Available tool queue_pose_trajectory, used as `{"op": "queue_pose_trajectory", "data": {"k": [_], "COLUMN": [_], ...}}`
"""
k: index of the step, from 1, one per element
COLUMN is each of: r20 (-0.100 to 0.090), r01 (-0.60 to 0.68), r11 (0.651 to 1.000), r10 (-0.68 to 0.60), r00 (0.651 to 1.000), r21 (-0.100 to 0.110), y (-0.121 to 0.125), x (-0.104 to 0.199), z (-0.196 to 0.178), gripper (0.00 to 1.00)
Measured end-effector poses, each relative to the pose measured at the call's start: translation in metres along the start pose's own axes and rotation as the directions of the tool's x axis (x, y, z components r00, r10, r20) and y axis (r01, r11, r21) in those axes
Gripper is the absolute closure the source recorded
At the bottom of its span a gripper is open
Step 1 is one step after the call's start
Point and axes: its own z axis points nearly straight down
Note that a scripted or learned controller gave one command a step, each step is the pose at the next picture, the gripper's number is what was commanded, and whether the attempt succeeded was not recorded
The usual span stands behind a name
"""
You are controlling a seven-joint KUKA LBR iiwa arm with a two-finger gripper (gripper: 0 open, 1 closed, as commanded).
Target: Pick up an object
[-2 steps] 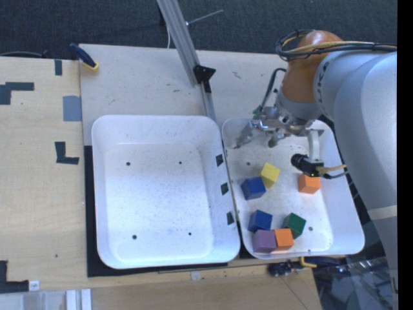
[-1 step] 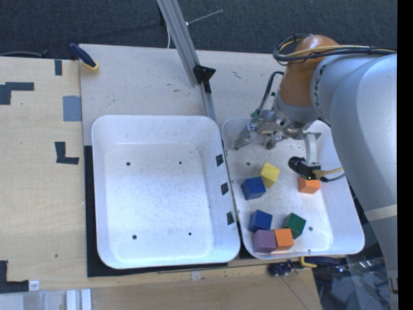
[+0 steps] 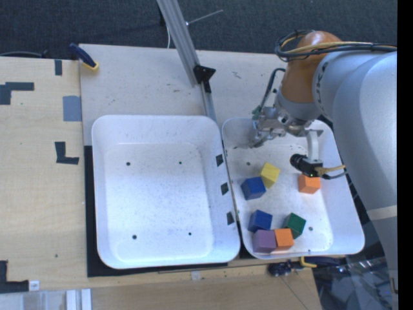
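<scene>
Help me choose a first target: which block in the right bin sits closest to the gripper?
The yellow block. It lies just below the gripper, nearer than the upper blue block beside it or the orange block toward the right wall.

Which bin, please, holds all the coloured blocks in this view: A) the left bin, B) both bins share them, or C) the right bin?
C: the yellow block, the blue blocks and the orange block all lie in the right bin, with the rest clustered at its near edge.

Robotics lab, grey industrial arm (image 3: 361,95) over a taped plywood bench (image 3: 39,173), two white bins (image 3: 155,128), coloured test blocks (image 3: 270,173)
</scene>
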Motion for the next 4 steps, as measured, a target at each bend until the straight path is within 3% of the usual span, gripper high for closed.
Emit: {"op": "queue_pose_trajectory", "data": {"k": [1, 3, 4], "r20": [-0.001, 0.000, -0.002], "r01": [-0.003, -0.001, 0.003], "r11": [1.000, 1.000, 1.000], "r10": [0.003, 0.001, -0.003], "r00": [1.000, 1.000, 1.000], "r21": [-0.006, -0.007, -0.003], "y": [-0.008, 0.002, 0.006], "x": [-0.005, -0.010, 0.043], "z": [-0.052, -0.146, -0.150], "gripper": [1.00, 1.00, 1.00]}}
